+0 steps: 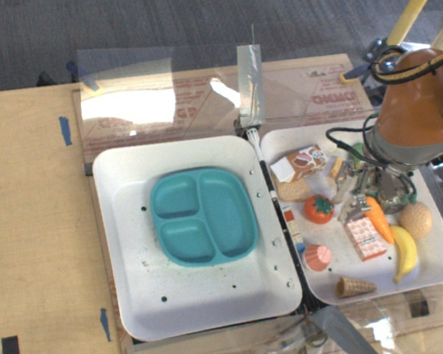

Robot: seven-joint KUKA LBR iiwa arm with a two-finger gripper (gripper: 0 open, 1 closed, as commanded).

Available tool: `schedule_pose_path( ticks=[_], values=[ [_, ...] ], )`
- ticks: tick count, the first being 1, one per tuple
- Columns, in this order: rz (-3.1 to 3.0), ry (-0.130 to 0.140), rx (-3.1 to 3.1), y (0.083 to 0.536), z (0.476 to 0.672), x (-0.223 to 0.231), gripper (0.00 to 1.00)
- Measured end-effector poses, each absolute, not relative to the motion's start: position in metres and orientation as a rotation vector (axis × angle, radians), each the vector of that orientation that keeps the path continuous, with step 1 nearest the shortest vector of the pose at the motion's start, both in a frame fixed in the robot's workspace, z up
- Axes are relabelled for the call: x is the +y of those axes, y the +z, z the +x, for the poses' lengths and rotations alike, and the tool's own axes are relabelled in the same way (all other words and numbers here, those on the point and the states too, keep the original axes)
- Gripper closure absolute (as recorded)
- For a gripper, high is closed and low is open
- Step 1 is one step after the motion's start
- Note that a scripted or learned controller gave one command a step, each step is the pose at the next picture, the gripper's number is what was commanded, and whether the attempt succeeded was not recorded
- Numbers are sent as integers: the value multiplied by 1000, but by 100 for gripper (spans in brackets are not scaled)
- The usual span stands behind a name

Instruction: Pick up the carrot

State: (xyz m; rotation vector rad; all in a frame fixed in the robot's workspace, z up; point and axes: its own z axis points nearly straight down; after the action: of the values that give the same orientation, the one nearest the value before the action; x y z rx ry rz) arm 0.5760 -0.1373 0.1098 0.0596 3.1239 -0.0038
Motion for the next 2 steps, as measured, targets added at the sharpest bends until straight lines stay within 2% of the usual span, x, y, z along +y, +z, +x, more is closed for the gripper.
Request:
schedule_pose_path(
  ticks=[1,2],
  values=[
    [-113,1,3123,191,607,-81,100],
    [-269,-1,3119,132,565,-113,100]
  ],
)
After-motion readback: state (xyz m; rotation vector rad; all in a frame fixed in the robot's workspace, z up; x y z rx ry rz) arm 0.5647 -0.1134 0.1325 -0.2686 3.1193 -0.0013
